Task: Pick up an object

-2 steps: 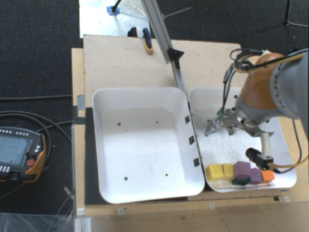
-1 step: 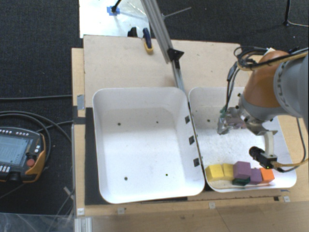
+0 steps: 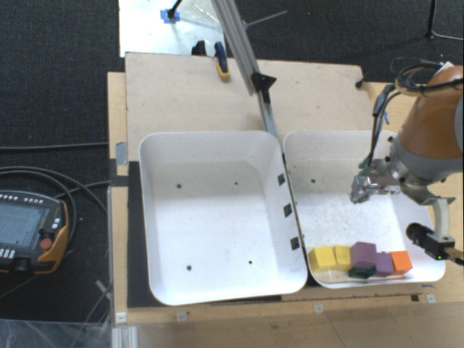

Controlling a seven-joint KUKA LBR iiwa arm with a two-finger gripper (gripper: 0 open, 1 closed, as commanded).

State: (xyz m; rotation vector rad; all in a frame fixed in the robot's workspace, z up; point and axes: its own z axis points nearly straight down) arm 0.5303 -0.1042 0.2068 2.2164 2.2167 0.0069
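Several small blocks lie in a row along the near wall of the right bin [image 3: 319,158]: two yellow blocks [image 3: 323,257], a purple block [image 3: 364,252], a second purple block [image 3: 384,264], an orange block [image 3: 401,261] and a dark green piece [image 3: 360,272]. My gripper [image 3: 361,189] hangs over the middle of the right bin, up and slightly left of the purple block, well apart from the row. The grey arm with its orange band [image 3: 435,125] comes in from the right.
The left bin [image 3: 156,194] stands beside the right one, with a row of black clips on the shared wall [image 3: 287,210]. A slanted metal pole [image 3: 239,42] crosses the back. A teach pendant [image 3: 25,230] lies far left, off the bench.
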